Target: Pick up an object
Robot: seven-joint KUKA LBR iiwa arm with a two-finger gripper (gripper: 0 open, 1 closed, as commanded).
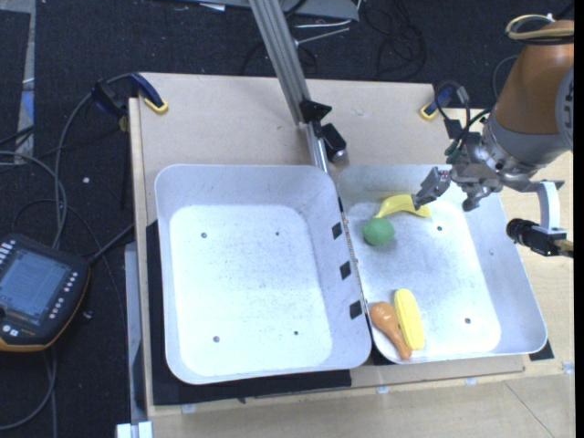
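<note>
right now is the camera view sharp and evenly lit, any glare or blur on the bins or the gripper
In the camera view the light is soft and even, with no hard glare on the left bin or right bin; shadows under the green ball and yellow pieces are faint; the whole frame is slightly soft and grainy, and the gripper looks a little blurred, so its fine detail is hard to read.

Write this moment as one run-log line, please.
pincer: open, above right white bin | holding: nothing | nearest: yellow curved banana-shaped toy | step: pick not yet done
</note>
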